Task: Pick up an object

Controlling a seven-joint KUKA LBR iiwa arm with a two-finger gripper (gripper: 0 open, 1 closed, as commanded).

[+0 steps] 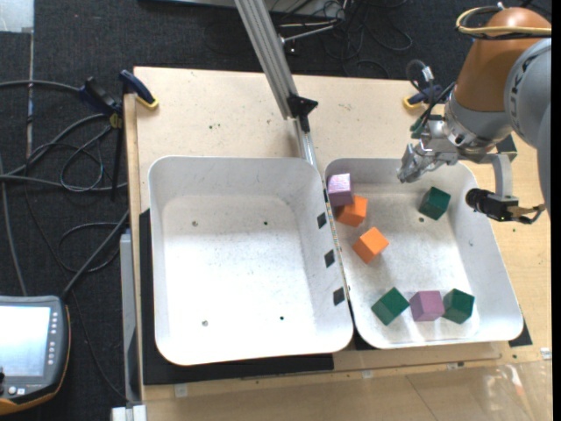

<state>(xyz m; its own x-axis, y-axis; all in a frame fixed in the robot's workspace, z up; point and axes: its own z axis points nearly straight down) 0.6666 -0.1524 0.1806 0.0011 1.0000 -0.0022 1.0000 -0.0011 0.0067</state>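
Both white bins [237, 191] look like smooth plastic, faintly glossy and speckled with dark scuffs. The worktop [219, 112] is pale, matt wood board. At 12 o'clock, a slanted strut [263, 42] shows brushed metal. The blocks [371, 243] look matt.

Wooden bench [219, 112], blue clamps [136, 86], slanted metal strut [263, 42], floor cables [53, 147], teach pendant [26, 349].
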